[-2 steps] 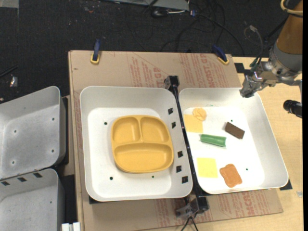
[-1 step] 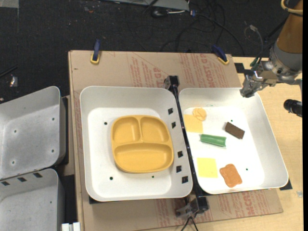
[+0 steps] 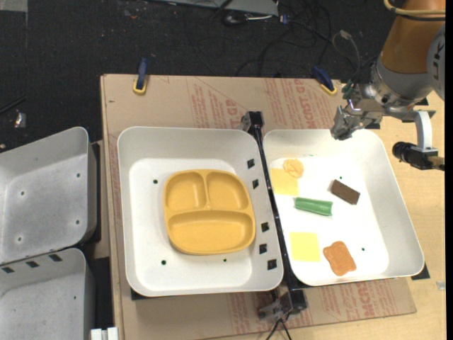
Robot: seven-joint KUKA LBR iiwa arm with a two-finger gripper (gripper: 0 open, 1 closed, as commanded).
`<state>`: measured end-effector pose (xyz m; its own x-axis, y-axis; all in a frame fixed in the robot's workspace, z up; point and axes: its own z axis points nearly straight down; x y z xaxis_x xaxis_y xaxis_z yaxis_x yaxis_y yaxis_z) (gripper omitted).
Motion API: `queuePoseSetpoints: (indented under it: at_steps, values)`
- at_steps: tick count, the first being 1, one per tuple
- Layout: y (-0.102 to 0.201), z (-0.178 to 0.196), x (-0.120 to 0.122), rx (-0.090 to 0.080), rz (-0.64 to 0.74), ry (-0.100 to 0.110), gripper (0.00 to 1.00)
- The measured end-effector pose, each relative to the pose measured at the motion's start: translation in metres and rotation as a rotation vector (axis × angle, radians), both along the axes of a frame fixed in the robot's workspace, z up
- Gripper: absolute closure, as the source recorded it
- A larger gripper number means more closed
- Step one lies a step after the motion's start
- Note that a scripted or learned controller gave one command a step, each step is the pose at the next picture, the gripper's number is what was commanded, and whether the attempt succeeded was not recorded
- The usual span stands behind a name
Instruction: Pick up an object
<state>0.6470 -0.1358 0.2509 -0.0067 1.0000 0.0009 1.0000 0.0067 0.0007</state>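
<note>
Bench with 2 shallow white bins side by side. Left bin (image 3: 138, 190): yellow divided tray (image 3: 209, 212) lying flat near centre, 3 compartments, 2 small ones toward 12 o'clock and 1 long one toward 6 o'clock. Right bin (image 3: 386, 190): 6 loose items. Round orange piece (image 3: 293, 167) at about 10 o'clock of the bin floor, touching the pale yellow square (image 3: 285, 183) just below it. Green cylinder (image 3: 313, 206) lying flat near the bin centre, just beside that square at its 4 o'clock. Brown block (image 3: 345, 191) at 2 o'clock of the green cylinder, apart from it. Second yellow square (image 3: 305, 246) toward 7 o'clock of the bin; orange oblong piece (image 3: 340, 258) just beside it at 4 o'clock. Arm (image 3: 414, 34) entering from 2 o'clock of the view. Gripper (image 3: 345, 130) hovering over the right bin's rim at about 12 o'clock, well apart from all items, nothing between the fingers; finger spacing too dark and small to judge, cannot tell wide or narrow.
</note>
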Motion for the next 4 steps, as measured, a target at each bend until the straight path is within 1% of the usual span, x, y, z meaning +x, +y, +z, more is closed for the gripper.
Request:
queuePoseSetpoints:
  at_steps: [2,3,4]
  values:
    - [0.103,-0.025,0.004,0.001,0.001,0.001,1.0]
    - [0.167,-0.027,0.009,0.001,0.002,-0.001,1.0]
    - [0.215,-0.016,0.003,0.001,0.001,-0.001,1.0]
